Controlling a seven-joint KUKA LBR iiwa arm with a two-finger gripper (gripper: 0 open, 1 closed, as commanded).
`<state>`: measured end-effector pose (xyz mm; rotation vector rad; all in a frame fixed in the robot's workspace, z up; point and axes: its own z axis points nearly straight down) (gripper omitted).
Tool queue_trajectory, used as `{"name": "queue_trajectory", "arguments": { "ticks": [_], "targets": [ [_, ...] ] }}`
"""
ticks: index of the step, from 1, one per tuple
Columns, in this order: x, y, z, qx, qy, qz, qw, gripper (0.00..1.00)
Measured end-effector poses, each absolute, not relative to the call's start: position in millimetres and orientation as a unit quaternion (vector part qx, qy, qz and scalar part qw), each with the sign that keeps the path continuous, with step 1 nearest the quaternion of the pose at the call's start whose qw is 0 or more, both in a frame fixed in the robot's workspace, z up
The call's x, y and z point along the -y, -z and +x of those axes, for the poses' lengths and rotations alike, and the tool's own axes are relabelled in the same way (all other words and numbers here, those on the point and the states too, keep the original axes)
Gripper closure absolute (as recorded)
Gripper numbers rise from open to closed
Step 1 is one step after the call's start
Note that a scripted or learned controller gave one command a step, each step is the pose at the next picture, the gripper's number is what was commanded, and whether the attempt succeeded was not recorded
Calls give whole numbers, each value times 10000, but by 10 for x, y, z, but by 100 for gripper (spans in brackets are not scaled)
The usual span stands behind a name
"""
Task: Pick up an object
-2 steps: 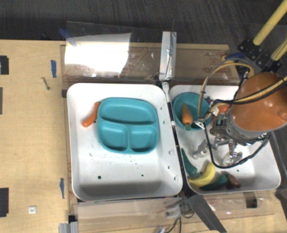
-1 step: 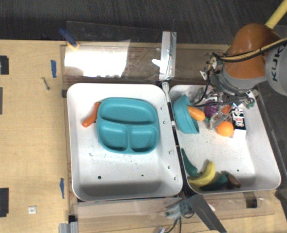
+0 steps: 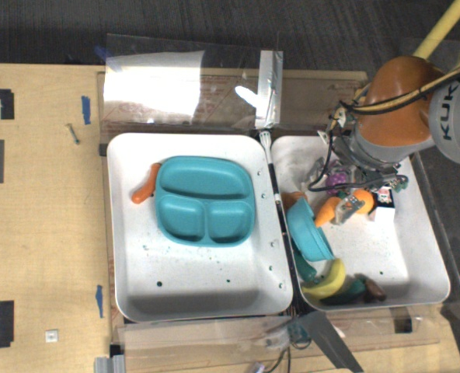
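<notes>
My gripper [image 3: 353,194] hangs low over the back half of the right bin [image 3: 416,247], under the arm's orange band [image 3: 397,103]. Directly beneath and beside it lies an orange toy [image 3: 328,210], with a small purple piece [image 3: 337,179] just behind. A teal bowl [image 3: 308,233] leans against the bin's left wall. Near the front edge are a yellow banana [image 3: 329,280], a dark green item [image 3: 354,288] and a brown one [image 3: 375,290]. Whether anything is in the gripper is hidden by the wrist and cables.
The left bin [image 3: 129,247] holds a teal divided plate [image 3: 204,200] and an orange carrot-like stick [image 3: 144,186] at its left. A clear plastic sheet [image 3: 183,88] stands behind the bins. Wooden bench surface [image 3: 36,231] lies to the left.
</notes>
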<state>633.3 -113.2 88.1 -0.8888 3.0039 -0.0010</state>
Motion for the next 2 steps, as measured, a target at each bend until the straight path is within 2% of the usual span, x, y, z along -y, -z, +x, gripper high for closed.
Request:
{"name": "queue_trajectory", "arguments": {
  "ticks": [1,2],
  "targets": [
    [1151,-887,6018,-9523,10,-3053,50,0],
    [1133,-1028,6060,-9523,25,-3049,119,100]
  ]
}}
